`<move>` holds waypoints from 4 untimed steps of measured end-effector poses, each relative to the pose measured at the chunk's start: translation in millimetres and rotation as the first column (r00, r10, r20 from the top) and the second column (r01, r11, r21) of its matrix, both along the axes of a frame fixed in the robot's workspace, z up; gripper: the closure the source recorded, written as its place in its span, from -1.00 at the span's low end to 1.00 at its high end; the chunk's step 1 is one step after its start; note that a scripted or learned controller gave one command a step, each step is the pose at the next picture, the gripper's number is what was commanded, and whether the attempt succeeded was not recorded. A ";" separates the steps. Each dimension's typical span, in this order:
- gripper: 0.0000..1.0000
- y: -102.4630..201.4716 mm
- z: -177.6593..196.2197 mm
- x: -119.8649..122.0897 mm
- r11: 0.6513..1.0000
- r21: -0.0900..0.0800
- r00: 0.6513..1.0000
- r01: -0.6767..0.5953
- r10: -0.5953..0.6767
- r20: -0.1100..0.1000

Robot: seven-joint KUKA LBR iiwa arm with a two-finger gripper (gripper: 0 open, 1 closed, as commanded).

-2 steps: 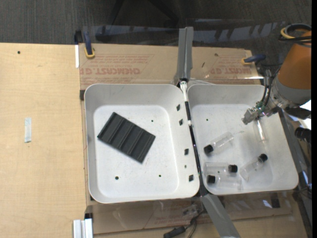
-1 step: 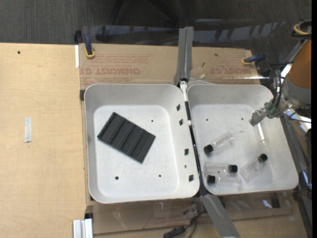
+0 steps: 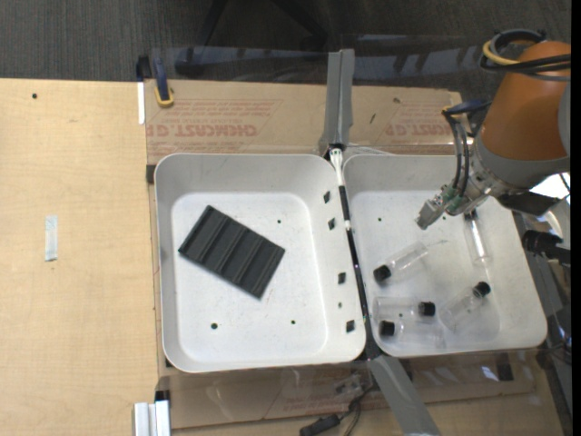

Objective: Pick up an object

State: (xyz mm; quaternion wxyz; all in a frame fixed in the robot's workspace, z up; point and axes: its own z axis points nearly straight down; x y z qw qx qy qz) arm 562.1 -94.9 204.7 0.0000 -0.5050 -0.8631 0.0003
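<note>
Nearest the camera, low in the right bin (image 3: 517, 339), lay a cluster of clear vials: one with a black cap near the front-left corner (image 3: 388, 328), a second just beside it (image 3: 425, 309), and a third vial (image 3: 472, 296) farther right. All transparent, bodies nearly lost against the white floor; caps were the surest marks.

Next back, a longer vial (image 3: 399, 263) lay slantwise, long axis running from lower left to upper right, black cap at the lower-left end. It sat below and to the left of the gripper (image 3: 436, 209), near but apart. Judged the likeliest target: the hand would need to drop and shift left, jaws set across that slant.

Another clear tube (image 3: 476, 239) lay just right of the gripper, near upright in the view.

Gripper hung over the bin's rear middle; nothing seen between its tips, but whether parted or closed could not be told at this size.

Left bin (image 3: 172, 243) held a dark ribbed block (image 3: 231, 251). Arm (image 3: 525, 107) cut off at the right.
</note>
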 end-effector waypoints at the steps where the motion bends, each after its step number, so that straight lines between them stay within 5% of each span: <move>1: 1.00 9.1 -13.7 39.4 1.000 -0.001 1.000 -0.025 0.025 0.001; 2: -1.00 9.1 -13.7 39.4 1.000 -0.001 1.000 -0.025 0.025 0.001; 3: -1.00 -48.8 -48.0 0.1 0.974 0.000 0.974 -0.225 0.225 0.000; 4: -1.00 -53.0 35.0 52.5 0.963 -0.001 0.963 -0.269 0.269 0.003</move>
